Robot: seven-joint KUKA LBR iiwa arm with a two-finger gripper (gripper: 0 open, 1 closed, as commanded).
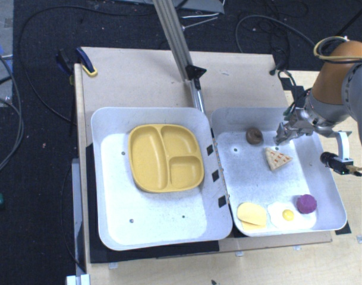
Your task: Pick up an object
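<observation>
From above, the bench [139, 76] carries two shallow white bins side by side. The left bin [109, 218] holds a yellow tray [166, 158] with three compartments, lying flat near the bin's upper middle.

The right bin [329, 183] holds the small things. A brown round piece [254, 136] sits near the bin's upper edge. A pizza slice [278, 159], tan with red dots, lies just below and to the right of it, roughly in the middle of the bin. Along the lower edge are a yellow piece [252, 214] at the left, a fried egg [287, 215] beside it and touching or nearly touching it, and a purple ball [306, 203] at the right, just beside the egg.

The arm comes in from the right, its orange band [335, 79] above the wrist. The hand [282, 135] points down into the upper part of the right bin, between the brown piece and the pizza slice and just above the slice's upper edge. I cannot tell how the hand is set; nothing can be seen between its tips. Whether it touches the slice is unclear.

A grey metal pole [175, 34] slants across the top of the bench toward the gap between the bins.
</observation>
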